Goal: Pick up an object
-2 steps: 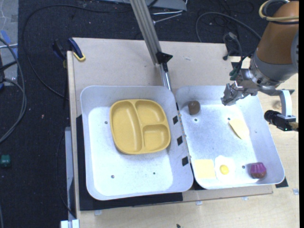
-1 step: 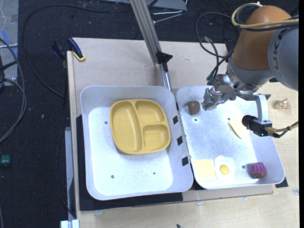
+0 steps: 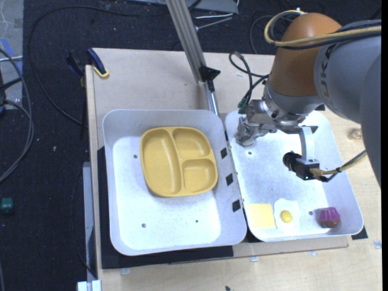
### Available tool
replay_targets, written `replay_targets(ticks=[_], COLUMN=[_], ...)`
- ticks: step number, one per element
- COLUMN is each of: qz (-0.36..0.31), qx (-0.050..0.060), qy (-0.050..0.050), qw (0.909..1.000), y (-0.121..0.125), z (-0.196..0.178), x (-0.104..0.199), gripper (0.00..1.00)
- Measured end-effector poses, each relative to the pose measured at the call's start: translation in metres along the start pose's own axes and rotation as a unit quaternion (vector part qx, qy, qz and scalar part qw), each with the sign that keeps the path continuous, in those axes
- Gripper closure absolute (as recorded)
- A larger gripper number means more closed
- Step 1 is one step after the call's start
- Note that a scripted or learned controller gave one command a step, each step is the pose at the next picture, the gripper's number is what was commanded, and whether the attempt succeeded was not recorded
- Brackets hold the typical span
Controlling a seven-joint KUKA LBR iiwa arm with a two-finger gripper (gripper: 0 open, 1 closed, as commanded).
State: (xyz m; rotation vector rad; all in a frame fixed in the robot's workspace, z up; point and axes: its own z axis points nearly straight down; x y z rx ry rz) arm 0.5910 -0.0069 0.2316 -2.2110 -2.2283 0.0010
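Note:
My gripper (image 3: pixel 245 136) hangs over the far left part of the right bin (image 3: pixel 339 162), close to the wall between the bins. Nothing shows between its tips. Along the right bin's near edge lie a yellow cheese slice (image 3: pixel 261 215), a toy fried egg (image 3: pixel 286 214) and a small purple object (image 3: pixel 328 217). All three sit well toward the front, apart from the gripper. A yellow divided plate (image 3: pixel 179 160) rests in the left bin (image 3: pixel 121 223).
A metal pole (image 3: pixel 191 38) slants down to the bench behind the bins. A black camera or sensor on a cable (image 3: pixel 301 164) hangs over the right bin's middle. The arm's bulk (image 3: pixel 315 53) covers the right bin's far side.

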Motion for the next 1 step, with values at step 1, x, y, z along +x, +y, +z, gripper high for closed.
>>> replay_targets(ticks=[1], qz=[-0.001], qx=[0.000], qy=[0.000], qw=[1.0000], y=[-0.0050], z=[0.0088], x=[0.0597], gripper=[1.00])
